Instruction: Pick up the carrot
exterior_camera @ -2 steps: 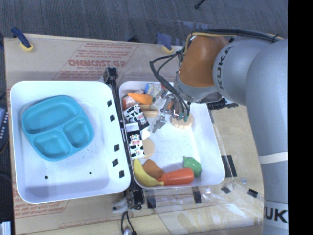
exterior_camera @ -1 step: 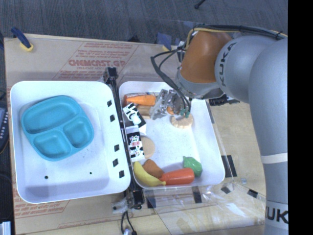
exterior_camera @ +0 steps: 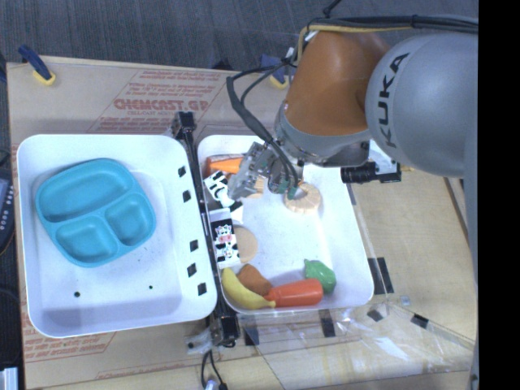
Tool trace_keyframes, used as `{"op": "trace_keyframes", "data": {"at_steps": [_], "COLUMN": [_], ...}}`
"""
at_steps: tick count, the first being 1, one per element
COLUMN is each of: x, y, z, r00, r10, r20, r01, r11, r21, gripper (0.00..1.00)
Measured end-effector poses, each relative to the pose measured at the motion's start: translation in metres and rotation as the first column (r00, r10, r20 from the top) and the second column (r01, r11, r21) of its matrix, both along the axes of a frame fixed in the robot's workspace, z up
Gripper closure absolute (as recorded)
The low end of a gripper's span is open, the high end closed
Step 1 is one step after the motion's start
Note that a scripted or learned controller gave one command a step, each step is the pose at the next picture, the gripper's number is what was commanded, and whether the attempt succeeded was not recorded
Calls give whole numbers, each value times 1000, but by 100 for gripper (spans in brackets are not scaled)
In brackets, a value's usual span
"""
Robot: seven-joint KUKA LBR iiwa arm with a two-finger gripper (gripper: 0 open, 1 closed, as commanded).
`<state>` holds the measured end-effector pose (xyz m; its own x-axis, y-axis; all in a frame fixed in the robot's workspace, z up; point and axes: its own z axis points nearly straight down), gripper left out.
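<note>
Gripper [exterior_camera: 262,177] low in right bin [exterior_camera: 351,242], far end; finger gap not readable, can't tell if open or gripping. Carrot [exterior_camera: 223,165] just left of it at far-left corner, partly hidden by gripper. Tan disc [exterior_camera: 302,199] beside gripper on right. Near edge: banana [exterior_camera: 242,293], brown lump [exterior_camera: 254,278], red pepper [exterior_camera: 297,293], green piece [exterior_camera: 320,273], bunched. Left bin [exterior_camera: 49,311] holds blue divided plate [exterior_camera: 93,210].

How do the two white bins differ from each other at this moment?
The left bin holds one thing, a blue divided plate; the right bin holds several toy foods, among them a banana and a carrot.
The gripper hangs over the right bin, none over the left bin.
Both are shallow, white, and side by side on the bench.
</note>
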<state>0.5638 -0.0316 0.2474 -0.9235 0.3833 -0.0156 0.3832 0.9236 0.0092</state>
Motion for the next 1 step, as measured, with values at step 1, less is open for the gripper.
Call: {"op": "trace_keyframes", "data": {"at_steps": [1], "x": [-64], "y": [-46], "z": [-31], "r00": [990], "r10": [-136], "r20": [-20], "r01": [136], "r11": [991], "r21": [-4], "gripper": [100]}}
